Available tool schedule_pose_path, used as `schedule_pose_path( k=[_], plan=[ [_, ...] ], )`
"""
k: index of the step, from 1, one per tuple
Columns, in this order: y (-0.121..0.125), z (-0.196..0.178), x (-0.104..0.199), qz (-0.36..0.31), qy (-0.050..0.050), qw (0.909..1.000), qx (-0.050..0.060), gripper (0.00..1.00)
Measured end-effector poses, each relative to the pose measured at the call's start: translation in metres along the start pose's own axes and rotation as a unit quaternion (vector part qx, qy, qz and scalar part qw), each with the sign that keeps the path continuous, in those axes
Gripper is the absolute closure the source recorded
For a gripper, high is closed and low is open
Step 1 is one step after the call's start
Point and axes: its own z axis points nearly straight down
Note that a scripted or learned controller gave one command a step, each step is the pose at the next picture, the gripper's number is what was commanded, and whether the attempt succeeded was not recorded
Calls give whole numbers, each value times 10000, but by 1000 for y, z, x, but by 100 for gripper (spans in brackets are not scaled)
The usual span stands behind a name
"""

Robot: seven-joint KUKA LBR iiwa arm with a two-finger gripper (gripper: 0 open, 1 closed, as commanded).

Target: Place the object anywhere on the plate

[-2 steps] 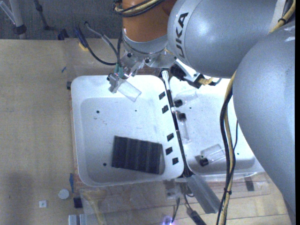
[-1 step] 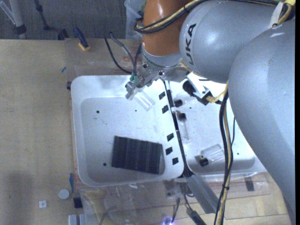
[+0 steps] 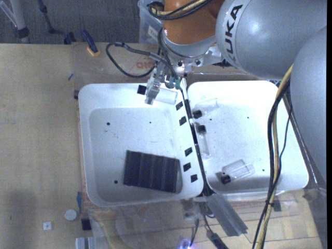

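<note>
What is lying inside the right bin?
Inside the right bin lie three clear vials with dark caps: one near the front, two by the left wall. The arm covers the far edge.

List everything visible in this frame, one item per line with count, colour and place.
Bins: two, white, side by side on the bench.
Plate: one, dark ridged rectangle, on the left bin's floor near its front.
Clear objects: about three, transparent with dark ends, in the right bin; one near the front, two by the divider.
Clear object: one, transparent, at the gripper over the left bin's rear edge; grasp unclear.
Cable: one, black, looped behind the bins.
Arm: one, grey with orange band, from the right.
Gripper: one, over the left bin's back.
</note>
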Motion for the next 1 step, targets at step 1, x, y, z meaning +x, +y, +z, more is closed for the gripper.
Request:
schedule_pose_path(
  k=[1],
  plan=[
    [49,24,41,775,32,9970,23,100]
  ],
)
